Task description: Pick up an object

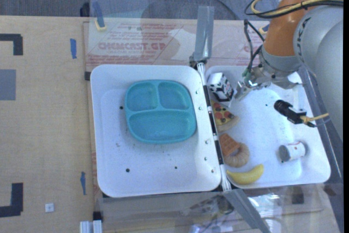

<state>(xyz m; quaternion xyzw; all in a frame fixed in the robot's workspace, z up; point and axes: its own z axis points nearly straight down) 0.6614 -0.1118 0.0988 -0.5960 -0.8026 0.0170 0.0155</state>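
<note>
One fixed camera, high above the desk [38, 117], looking down at a slant. Both white bins [103, 133] framed; arm [322, 35] enters from 2 o'clock.

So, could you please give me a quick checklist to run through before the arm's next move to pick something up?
1. Gripper over the right bin: ok.
2. Object between its fingers: not ok, none seen.
3. Nearest target, black-and-white toy, beside gripper: ok.
4. Finger opening: cannot tell.
5. Other targets, pizza slice, banana, lie apart and reachable: ok.
6. Teal plate in left bin, out of the way: ok.
</note>
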